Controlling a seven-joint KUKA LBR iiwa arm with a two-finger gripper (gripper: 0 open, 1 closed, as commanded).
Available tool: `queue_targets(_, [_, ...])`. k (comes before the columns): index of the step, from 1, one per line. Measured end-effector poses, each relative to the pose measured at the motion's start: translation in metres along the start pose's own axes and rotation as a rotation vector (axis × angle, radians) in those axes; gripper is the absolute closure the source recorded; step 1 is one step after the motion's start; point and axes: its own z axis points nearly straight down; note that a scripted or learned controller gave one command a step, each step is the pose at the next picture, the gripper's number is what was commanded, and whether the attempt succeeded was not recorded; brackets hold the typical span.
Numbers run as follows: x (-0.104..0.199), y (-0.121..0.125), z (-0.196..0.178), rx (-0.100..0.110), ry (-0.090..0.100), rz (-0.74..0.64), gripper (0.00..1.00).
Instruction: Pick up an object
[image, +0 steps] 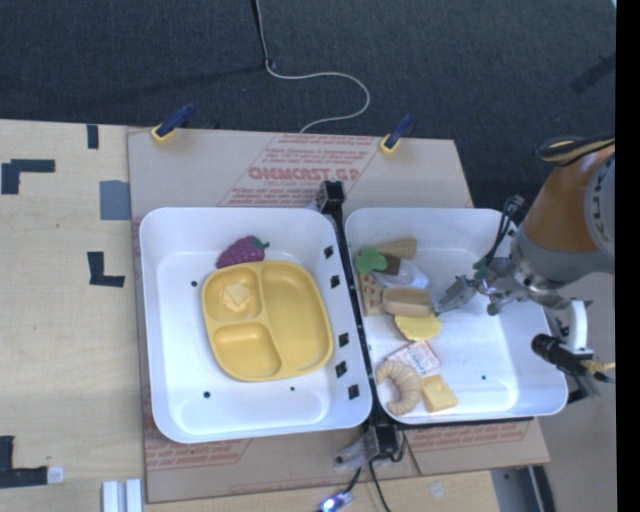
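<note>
The bench (60, 300) bears two white bins. The left bin (170, 400) holds a yellow tray (285, 315) with a purple grape toy (240, 251) touching its upper edge. The right bin (500, 385) holds toy foods: a croissant (400, 386), a cheese cube (438, 394), a yellow slice (417, 327). The pincer (452, 296) hangs low just beside that slice, whether released or clenched I cannot tell

Two shallow white plastic bins (170, 330) on brown cardboard sheet (300, 170) printed with red lettering. Left bin: yellow three-compartment plate (290, 320), purple toy grape bunch (241, 251) at far edge. Right bin: green toy leaf (371, 261), tan bread slice (407, 301), pale yellow round chip (416, 327), golden croissant (401, 384), yellow cheese cube (438, 394). Grey arm with orange band (565, 200).
</note>
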Motion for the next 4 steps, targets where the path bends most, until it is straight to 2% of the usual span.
queue_targets(1, [0.001, 0.001, 0.04, -0.008, -0.003, 0.0, 0.0])
queue_targets(2, [0.001, 0.001, 0.027, -0.008, -0.003, -0.001, 1.0])
queue_targets(3, [0.002, -0.001, -0.035, -0.009, -0.002, 0.001, 1.0])
queue_targets(4, [0.004, 0.002, -0.077, -0.009, -0.002, 0.0, 1.0])
